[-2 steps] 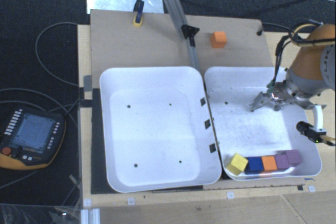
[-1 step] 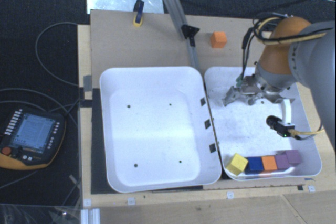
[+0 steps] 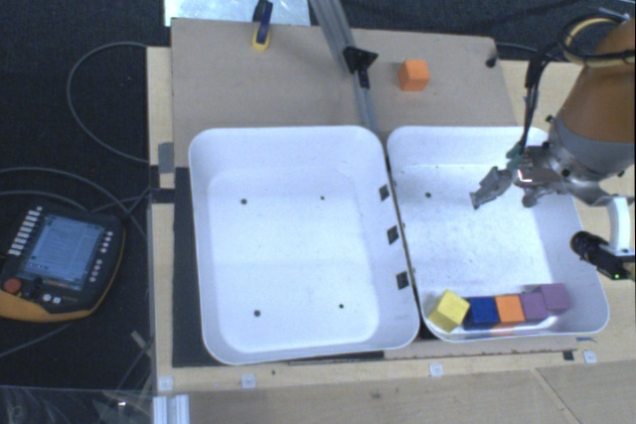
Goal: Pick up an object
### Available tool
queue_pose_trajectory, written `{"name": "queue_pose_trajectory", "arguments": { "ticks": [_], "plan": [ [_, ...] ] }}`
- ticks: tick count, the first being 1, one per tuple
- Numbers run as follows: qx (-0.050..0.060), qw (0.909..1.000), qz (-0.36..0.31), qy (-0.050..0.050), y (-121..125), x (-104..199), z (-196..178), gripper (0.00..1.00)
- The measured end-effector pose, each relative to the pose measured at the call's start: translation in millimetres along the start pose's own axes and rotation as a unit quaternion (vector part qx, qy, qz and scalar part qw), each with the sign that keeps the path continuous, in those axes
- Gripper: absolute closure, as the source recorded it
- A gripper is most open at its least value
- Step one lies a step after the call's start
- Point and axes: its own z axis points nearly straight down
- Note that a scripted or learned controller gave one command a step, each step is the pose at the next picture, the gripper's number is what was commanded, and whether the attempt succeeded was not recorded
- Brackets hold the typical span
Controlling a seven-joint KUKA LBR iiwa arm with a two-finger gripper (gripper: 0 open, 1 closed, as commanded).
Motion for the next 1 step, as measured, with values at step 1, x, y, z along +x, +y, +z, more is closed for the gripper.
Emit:
{"name": "queue_pose_trajectory", "arguments": {
  "ticks": [1],
  "plan": [
    [0.005, 1.0000, -0.004, 0.002, 38.5, 27.4, 71.2, 0.00]
  ]
}}
